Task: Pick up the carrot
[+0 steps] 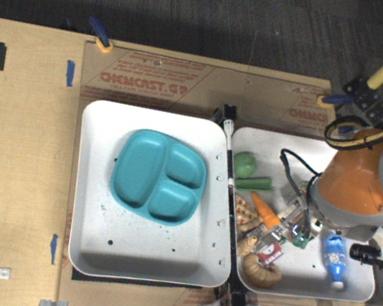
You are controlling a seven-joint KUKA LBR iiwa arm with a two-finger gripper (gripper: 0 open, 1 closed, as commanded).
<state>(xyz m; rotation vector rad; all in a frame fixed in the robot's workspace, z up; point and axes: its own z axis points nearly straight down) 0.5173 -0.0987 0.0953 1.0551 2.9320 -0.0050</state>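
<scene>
The grey arm with its orange band [355, 185] enters from three o'clock and leans over the right bin [362, 285], one of two shallow white bins on the bench. The left bin [88, 226] carries a teal divided plate [158, 176] at its centre, well apart from the work.

The gripper [280, 238] hangs low over the right bin's nine o'clock half, a tangle of small parts and wires; whether it is wide or narrow cannot be told from this slant, and nothing can be seen held in it.

The carrot [264, 209] lies in the right bin towards nine o'clock, a small orange cone angled from ten o'clock down to four, its thick end just beside or under the gripper. It looks like a toy: probably light, stiff and rather smooth, so it may slip or roll. The best hold would seem to be across its thicker middle, squeezing across the taper.

Clutter crowds it. A green vegetable piece [245, 165] and a green stick [252, 183] sit at its twelve o'clock; a ridged shell-like item [244, 210] touches at nine; a brown coiled pastry shape [261, 271] lies at six. A blue bottle [334, 260] rests at four o'clock, clear of the way.
</scene>
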